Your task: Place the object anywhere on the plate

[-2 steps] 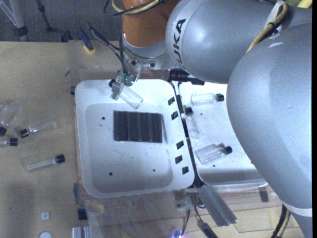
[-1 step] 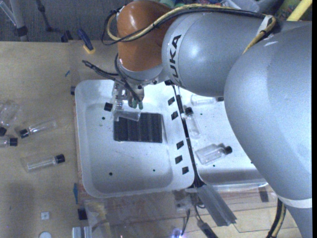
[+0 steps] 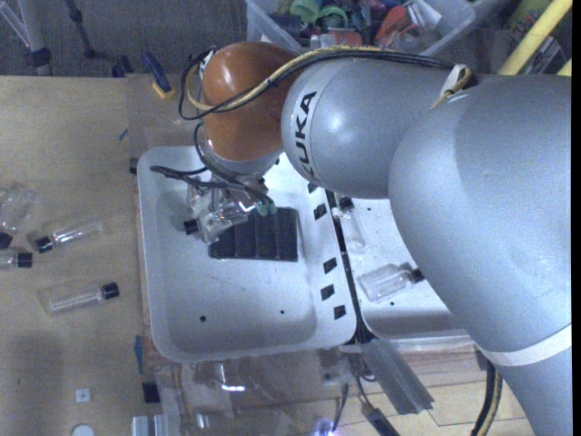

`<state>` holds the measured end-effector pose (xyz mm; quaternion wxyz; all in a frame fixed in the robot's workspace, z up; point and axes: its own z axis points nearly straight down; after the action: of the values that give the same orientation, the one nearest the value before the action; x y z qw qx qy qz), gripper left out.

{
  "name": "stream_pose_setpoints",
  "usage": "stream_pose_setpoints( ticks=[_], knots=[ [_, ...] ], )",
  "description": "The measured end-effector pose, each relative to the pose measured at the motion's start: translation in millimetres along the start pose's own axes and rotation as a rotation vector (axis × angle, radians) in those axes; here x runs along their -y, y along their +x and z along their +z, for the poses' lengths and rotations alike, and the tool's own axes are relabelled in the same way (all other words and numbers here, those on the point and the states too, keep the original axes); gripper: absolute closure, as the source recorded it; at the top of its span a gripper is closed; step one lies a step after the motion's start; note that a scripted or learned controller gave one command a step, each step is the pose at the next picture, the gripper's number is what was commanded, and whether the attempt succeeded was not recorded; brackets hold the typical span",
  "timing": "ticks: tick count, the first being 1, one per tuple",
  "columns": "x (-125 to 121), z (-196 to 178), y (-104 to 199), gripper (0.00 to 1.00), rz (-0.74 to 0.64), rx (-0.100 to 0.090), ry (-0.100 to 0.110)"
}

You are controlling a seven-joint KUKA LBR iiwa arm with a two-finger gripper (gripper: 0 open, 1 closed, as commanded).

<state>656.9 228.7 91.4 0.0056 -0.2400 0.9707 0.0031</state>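
Plate (image 3: 259, 236): dark, rectangular, ridged; lies flat in the left bin (image 3: 182, 325), toward its far right part.
Object: cannot be identified with certainty; a clear vial (image 3: 386, 282) lies in the right bin (image 3: 408, 321), apart from the plate.
Gripper (image 3: 218, 214): positioned over the left edge of the plate; finger state cannot be told.
Arm (image 3: 408, 134): grey, orange band (image 3: 241, 98) above the wrist; reaches in from the right across both bins.
Bench (image 3: 64, 134): several clear vials (image 3: 77, 295) lie left of the bins.

A tan wooden floor (image 3: 64, 134) lay left of the bench; a clear tub (image 3: 363, 7) of colourful toys stood behind.
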Motion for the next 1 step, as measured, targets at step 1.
stream_pose_setpoints(
  ticks=[1],
  knots=[
    [10.6, -125.0, -7.6, 1.0, -0.505, -0.003, 0.0]
  ],
)
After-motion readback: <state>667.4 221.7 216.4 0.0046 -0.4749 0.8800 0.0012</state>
